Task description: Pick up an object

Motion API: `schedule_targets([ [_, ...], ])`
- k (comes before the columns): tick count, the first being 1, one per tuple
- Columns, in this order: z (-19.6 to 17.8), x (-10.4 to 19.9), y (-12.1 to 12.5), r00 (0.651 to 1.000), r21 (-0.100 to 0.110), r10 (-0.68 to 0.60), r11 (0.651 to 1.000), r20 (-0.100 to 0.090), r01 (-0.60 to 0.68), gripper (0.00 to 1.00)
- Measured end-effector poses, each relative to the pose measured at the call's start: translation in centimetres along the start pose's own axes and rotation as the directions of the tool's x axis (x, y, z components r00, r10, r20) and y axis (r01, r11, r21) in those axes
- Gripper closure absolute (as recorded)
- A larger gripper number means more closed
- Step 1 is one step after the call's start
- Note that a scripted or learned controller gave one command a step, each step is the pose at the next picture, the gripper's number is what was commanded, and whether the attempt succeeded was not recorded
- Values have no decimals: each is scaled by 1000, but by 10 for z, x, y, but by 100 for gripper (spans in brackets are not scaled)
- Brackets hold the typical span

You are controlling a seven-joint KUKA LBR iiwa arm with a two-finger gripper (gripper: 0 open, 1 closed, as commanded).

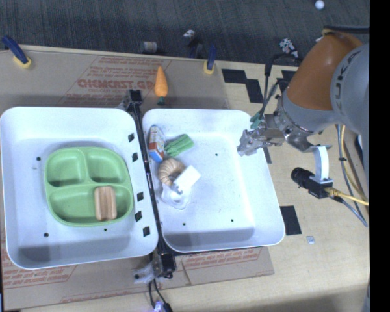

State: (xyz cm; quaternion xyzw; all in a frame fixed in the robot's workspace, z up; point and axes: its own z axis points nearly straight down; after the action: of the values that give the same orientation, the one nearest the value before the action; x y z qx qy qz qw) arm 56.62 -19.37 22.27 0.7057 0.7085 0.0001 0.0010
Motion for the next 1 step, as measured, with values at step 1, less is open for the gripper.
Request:
schedule_targets([
  [1, -16, 44, -37, 1000, 1, -3, 1000, 0, 3, 100],
])
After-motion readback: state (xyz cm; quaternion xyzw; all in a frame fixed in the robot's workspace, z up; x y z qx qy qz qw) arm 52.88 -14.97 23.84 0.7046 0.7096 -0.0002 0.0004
